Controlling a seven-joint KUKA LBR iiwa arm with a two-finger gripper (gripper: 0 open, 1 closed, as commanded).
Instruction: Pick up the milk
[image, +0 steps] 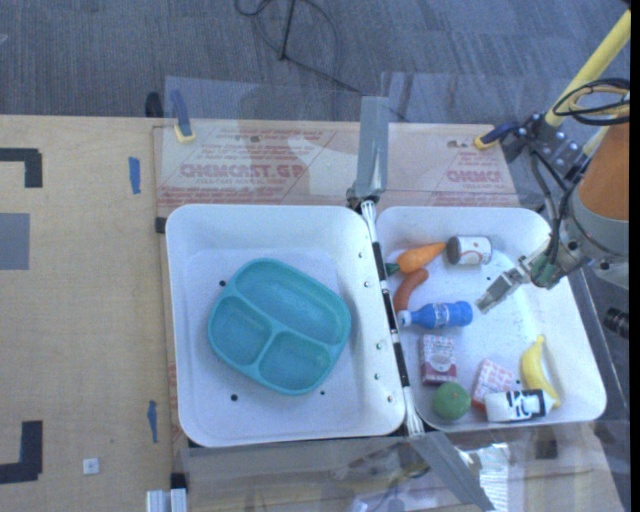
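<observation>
fingers of the grey two-finger gripper (494, 296) hang over the right white shallow bin (585, 345), right of centre in the frame; whether they are apart or closed cannot be told. just left lies a blue plastic bottle (438, 316). the small white milk carton with black markings (514, 404) lies at lower right, touching a yellow banana (539, 368)
</observation>
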